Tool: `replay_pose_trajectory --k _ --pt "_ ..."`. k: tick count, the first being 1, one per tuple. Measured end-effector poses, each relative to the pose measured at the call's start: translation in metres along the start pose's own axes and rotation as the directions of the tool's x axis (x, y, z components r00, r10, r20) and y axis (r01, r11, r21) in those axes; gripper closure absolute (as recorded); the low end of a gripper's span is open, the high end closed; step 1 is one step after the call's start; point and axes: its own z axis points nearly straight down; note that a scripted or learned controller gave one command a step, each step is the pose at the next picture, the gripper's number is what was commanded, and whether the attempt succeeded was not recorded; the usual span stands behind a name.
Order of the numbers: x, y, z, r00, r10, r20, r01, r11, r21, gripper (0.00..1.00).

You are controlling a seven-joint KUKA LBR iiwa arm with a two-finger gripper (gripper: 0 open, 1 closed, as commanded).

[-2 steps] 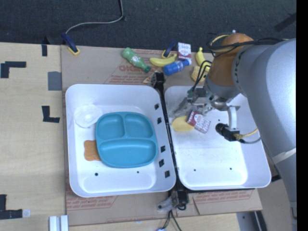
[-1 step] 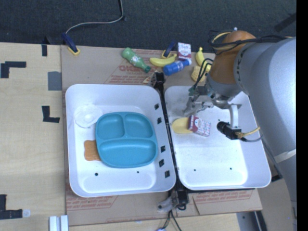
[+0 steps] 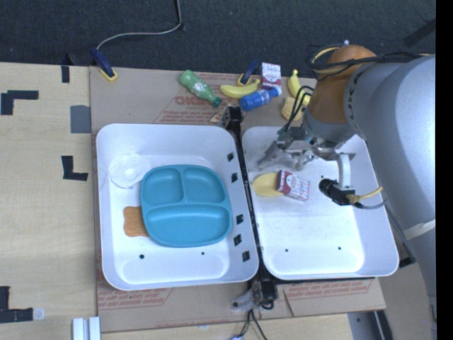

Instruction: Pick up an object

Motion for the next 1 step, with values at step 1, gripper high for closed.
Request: replay_pose_trajectory --k 1 --pt "0.0080 -0.0316 0.0100 1.000 0.001 0.000 -0.001 1.000 0.000 0.00"
